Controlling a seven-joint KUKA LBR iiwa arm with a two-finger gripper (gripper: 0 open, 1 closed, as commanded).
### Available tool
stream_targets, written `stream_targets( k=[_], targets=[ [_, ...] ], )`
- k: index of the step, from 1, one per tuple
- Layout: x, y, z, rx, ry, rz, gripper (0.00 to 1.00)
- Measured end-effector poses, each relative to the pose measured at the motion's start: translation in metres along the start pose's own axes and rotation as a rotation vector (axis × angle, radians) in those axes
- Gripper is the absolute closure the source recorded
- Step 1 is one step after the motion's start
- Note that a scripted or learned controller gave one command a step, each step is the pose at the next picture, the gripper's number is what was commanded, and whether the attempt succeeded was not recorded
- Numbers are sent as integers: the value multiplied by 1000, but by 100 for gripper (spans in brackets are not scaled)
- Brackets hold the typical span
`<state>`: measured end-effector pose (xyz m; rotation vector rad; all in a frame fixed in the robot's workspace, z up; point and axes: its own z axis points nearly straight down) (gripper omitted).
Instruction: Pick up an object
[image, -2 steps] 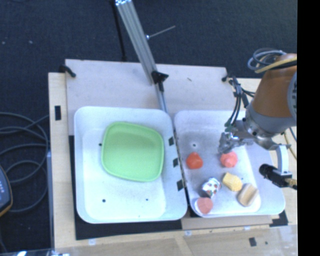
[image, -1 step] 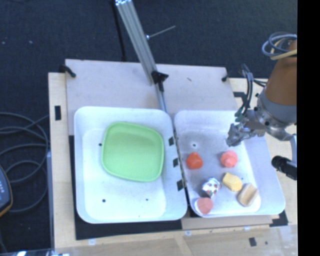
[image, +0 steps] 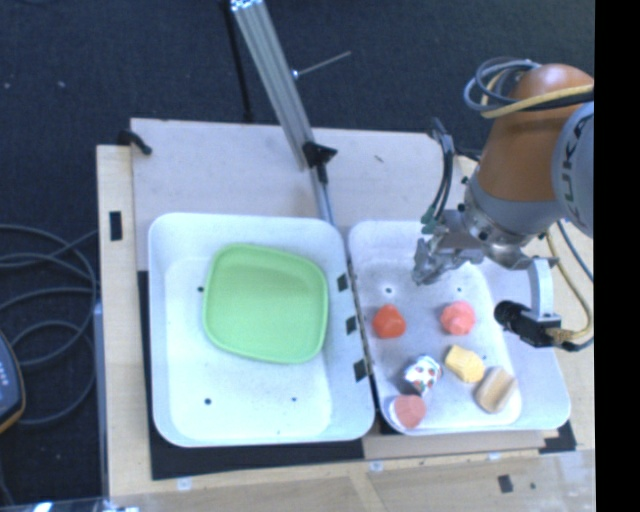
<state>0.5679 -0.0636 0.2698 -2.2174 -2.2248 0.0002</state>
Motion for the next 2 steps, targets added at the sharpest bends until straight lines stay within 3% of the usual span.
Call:
stream_targets(
  k=[2],
  targets=[
    [87,14,14,-1,0,1,100]
  ],
)
